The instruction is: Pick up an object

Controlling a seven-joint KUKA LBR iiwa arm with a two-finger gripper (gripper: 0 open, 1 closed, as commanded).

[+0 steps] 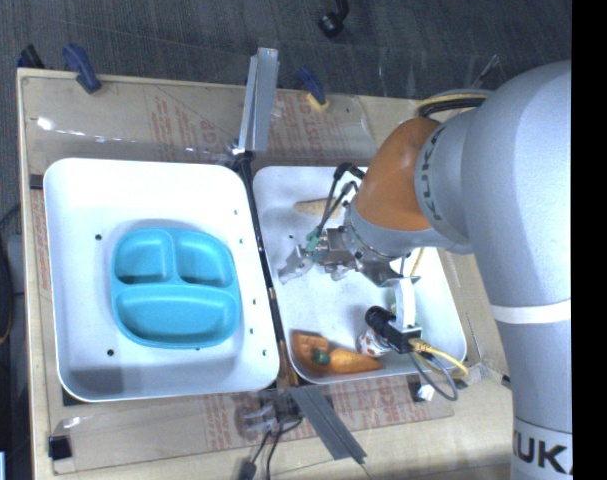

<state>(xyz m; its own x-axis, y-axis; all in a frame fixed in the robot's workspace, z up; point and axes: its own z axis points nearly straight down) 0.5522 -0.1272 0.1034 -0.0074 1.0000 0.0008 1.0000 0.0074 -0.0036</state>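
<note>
Gripper [301, 253] sits low in the right bin [438, 298], at its left-centre; whether its jaws are apart or together cannot be told, and nothing shows between them. Likeliest target, the carrot [333, 356], lies along the bin's near wall, below and slightly right of the gripper, long axis running left-right. Blue divided plate [175, 286] sits in the left bin [73, 258], well apart.

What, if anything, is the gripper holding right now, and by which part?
It cannot be told. The gripper is low in the right bin, but its tip is too small and cluttered to show anything between it. The toy carrot lies apart from it, near the front wall.
</note>
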